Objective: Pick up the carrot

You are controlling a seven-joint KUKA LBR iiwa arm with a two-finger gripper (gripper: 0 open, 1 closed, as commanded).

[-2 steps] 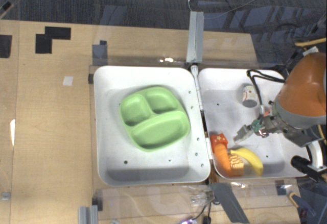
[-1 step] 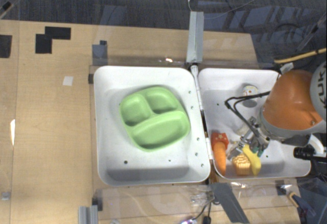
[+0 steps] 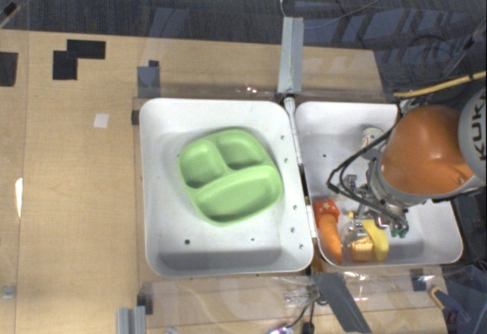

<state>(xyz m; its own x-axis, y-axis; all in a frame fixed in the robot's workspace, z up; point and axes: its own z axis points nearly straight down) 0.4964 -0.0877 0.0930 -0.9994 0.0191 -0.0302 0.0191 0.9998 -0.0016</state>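
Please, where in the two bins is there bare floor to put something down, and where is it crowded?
Left bin: bare floor rings the green divided plate, widest along the near wall and left wall. Right bin: bare at the far left corner. Its near side is crowded by the carrot, yellow items and the gripper.

camera view: fixed overhead | slanted down | both bins (image 3: 152, 195) framed | arm (image 3: 430, 154) enters right

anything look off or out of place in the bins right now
Nothing looks spilled or broken. The green plate sits askew in the left bin, turned at an angle to its walls. In the right bin the carrot and a yellow item are crowded into the near corner under the gripper.
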